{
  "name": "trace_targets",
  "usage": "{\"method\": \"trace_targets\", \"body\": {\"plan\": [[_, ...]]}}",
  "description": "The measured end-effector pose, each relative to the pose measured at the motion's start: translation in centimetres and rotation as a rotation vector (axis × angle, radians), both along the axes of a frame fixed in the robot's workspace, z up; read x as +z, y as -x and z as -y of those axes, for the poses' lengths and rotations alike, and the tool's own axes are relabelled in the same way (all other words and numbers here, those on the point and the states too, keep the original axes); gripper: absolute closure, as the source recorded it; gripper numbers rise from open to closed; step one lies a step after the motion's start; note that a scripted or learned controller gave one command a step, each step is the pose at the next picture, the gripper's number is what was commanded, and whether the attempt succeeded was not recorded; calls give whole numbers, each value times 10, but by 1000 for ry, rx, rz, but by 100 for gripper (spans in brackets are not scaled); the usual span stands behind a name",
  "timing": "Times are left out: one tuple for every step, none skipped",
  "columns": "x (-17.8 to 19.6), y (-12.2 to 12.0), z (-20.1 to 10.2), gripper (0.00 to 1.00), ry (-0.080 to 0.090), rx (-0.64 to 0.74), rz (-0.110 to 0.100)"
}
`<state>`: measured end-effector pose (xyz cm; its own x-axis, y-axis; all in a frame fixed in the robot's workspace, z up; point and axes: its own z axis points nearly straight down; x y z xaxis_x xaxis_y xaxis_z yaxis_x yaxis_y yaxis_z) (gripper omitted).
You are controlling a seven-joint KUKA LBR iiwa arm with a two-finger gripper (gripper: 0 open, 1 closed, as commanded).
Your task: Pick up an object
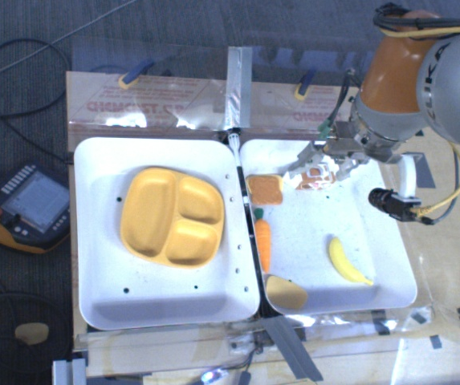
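The grey arm with its orange band reaches in over the far side of the right-hand shallow white bin (pixel 390 279), and its two-finger gripper (pixel 319 167) hangs low over that bin's far half. Right at the gripper's tip sits a small red-and-white object (pixel 316 180); it is too blurred and too crowded by the metal parts to name, and I cannot tell whether the jaws are open, closed, or around it. It looks to be touching or just under the gripper, but nothing shows it clearly caught between the fingers.

Taking that right bin as the landmark: a square tan toast-like piece (pixel 265 189) lies in its far left corner, just beside the gripper. An orange toy carrot (pixel 262 243) lies along its left wall, nearer to me than the toast. A tan rounded piece (pixel 285 293) sits in its near left corner. A yellow toy banana (pixel 345 261) lies in its near right part, well apart from the gripper.

Left of that bin, touching it, is the second white bin (pixel 101 295), holding a yellow three-compartment plastic tray (pixel 173 216).
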<state>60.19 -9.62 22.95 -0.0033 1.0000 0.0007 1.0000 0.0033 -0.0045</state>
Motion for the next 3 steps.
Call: {"method": "trace_targets", "body": {"plan": [[-13,-4,-1,0,2,103,0],[-138,21,46,0,0,209,4],[-140,30,85,0,0,-131,16]]}}
